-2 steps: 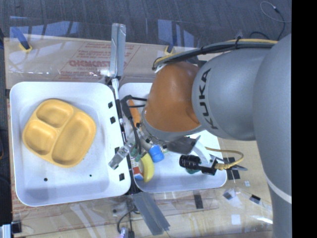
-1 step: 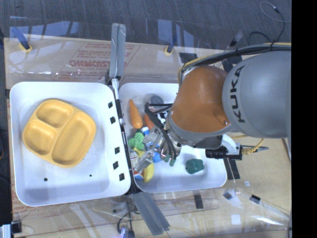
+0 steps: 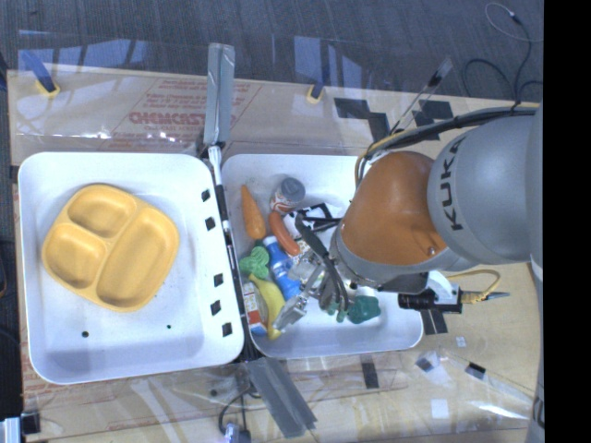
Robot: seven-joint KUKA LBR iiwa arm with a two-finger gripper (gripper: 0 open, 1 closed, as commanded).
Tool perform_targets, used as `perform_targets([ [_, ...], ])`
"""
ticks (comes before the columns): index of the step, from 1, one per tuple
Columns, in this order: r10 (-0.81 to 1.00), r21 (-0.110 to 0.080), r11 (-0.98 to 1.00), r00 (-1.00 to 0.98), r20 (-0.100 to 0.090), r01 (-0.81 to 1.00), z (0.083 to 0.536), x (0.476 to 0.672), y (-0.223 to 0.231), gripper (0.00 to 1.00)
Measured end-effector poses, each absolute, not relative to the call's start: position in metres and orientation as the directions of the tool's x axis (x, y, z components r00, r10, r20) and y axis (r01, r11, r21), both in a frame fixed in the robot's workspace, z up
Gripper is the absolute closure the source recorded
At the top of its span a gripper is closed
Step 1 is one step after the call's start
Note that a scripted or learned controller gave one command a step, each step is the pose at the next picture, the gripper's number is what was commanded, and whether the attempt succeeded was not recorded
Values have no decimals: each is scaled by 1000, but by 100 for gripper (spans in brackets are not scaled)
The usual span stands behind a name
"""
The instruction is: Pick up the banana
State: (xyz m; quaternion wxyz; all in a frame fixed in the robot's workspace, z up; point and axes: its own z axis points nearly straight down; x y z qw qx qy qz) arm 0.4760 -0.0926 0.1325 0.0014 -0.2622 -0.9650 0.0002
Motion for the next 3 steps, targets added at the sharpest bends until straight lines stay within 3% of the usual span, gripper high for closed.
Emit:
perform_targets([
  [1,369,0,930,-930,-1,369,192,490,-36,0],
  [2,331,0,943,-943,-4,331,307,478,-66,0],
  [3,-142,0,990,-990,1,-142,191,481,8,0],
])
